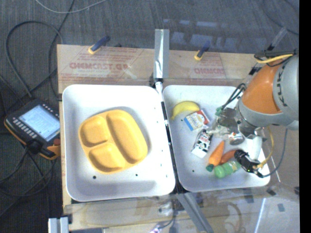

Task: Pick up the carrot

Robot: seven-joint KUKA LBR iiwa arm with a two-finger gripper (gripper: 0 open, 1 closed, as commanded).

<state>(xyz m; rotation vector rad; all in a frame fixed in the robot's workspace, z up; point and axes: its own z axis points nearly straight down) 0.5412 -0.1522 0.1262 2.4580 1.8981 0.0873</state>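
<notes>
So the gripper is hovering right over the carrot in the right bin, next to a green bottle. Can't tell about the jaws tbh.

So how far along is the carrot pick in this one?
Early stage. Done: the arm has reached into the right bin, with the gripper close above the carrot. In hand: nothing visibly; the carrot lies on the bin floor between the small carton and the green item. Left: grasping it and lifting it clear.
</notes>
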